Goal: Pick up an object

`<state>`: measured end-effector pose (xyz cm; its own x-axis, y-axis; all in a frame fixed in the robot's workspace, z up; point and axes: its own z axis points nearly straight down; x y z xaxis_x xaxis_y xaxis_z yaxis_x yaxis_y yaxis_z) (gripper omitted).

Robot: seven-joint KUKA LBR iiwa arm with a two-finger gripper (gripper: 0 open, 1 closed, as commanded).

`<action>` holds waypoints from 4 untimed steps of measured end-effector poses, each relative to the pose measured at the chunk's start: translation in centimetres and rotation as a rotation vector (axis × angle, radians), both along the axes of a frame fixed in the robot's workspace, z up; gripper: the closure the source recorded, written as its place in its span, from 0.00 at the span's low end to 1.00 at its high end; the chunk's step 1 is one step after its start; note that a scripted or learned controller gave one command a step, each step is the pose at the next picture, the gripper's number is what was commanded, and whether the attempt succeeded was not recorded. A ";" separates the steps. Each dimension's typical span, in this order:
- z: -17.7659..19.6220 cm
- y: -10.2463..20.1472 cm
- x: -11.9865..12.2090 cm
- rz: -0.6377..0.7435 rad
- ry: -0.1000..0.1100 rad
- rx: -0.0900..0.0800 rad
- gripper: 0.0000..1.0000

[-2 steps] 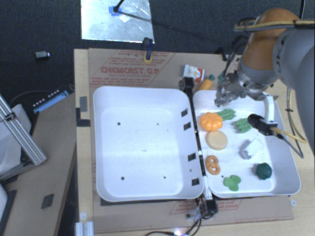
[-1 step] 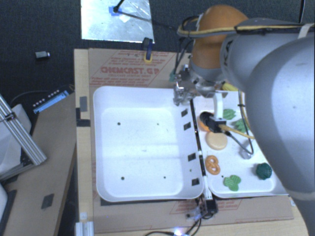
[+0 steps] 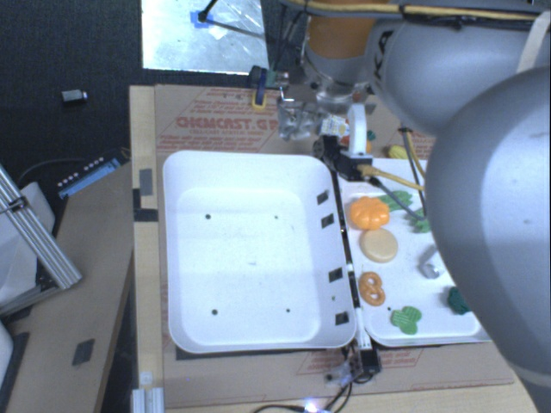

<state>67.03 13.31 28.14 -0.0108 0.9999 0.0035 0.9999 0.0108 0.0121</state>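
cardboard-covered bench, dark floor behind. left bin white, bare. gripper beyond bins' far edge. right bin: orange pumpkin, tan disc, pretzel, green leaf. grey arm covers bin's right side.

The right bin contains the candidate objects. An orange pumpkin-shaped piece lies near the bin's left wall. A beige round disc lies just below it. A small brown pretzel follows, then a green leafy piece near the front rim. A grey piece lies further right.
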 end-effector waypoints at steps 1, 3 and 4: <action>6.8 6.4 -0.2 0.000 0.003 0.001 1.00; 24.9 10.2 -9.0 -0.003 0.009 0.000 1.00; 15.7 10.1 -17.3 -0.003 0.023 -0.007 1.00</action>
